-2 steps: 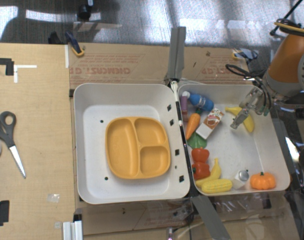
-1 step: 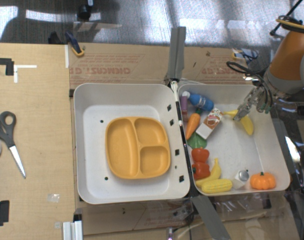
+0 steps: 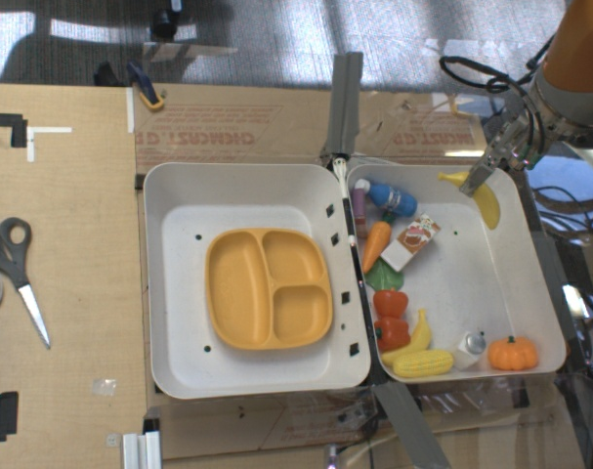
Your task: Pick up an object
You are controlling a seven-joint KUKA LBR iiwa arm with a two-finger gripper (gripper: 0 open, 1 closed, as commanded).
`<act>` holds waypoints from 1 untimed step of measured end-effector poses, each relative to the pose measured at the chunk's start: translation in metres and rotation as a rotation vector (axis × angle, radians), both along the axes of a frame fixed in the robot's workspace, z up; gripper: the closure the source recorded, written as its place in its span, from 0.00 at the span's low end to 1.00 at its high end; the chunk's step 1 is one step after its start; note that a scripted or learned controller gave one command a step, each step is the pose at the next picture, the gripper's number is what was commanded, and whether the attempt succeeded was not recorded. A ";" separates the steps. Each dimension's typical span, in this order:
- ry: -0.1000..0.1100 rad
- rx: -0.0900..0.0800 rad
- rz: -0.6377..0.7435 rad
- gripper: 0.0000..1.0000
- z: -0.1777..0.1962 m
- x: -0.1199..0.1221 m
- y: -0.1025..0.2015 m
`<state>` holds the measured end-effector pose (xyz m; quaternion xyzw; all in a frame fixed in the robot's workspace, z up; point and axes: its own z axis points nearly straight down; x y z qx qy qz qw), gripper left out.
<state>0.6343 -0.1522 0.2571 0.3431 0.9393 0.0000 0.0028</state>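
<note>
Corn sits closest, but my claw, grip unclear, hovers with the banana at its 6 o'clock.

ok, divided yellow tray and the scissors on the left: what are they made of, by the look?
Divided yellow tray: probably moulded plastic, one even colour, smooth with rounded ridges and a soft sheen. Scissors: blades look like bare metal, pale and reflective; the grey handle loops seem to be plastic, matte, though a coating can't be ruled out.
</note>
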 end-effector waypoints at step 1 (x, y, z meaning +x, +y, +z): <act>0.004 0.001 -0.148 1.00 0.031 -0.019 0.070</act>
